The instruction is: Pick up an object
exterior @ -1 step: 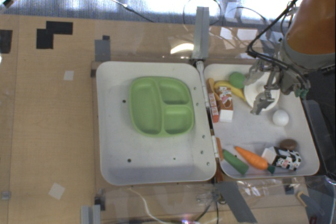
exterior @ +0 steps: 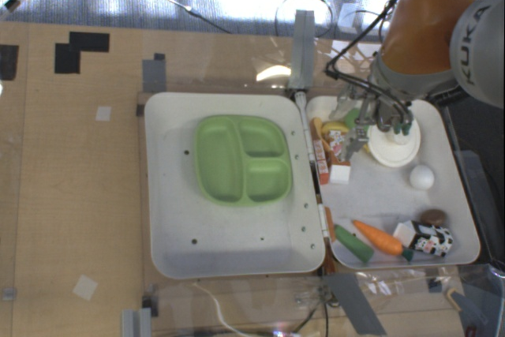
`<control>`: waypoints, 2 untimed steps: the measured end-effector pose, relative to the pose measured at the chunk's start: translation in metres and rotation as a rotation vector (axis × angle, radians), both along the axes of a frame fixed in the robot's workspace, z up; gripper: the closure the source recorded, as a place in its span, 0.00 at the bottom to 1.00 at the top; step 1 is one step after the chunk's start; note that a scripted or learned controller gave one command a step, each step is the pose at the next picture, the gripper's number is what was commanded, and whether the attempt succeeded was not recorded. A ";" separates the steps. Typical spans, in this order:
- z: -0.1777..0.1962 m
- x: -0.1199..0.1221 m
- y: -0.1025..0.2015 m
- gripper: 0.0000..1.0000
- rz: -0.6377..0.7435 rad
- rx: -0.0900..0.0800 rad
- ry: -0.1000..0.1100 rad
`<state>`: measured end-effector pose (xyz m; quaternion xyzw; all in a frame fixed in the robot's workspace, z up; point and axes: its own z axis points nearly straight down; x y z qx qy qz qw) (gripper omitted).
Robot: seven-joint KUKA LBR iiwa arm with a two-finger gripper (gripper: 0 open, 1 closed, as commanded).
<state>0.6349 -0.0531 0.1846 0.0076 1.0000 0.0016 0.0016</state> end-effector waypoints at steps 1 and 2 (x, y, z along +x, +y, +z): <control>-0.063 0.009 -0.029 0.00 -0.069 -0.002 -0.027; -0.035 -0.013 -0.103 0.00 -0.160 -0.001 -0.009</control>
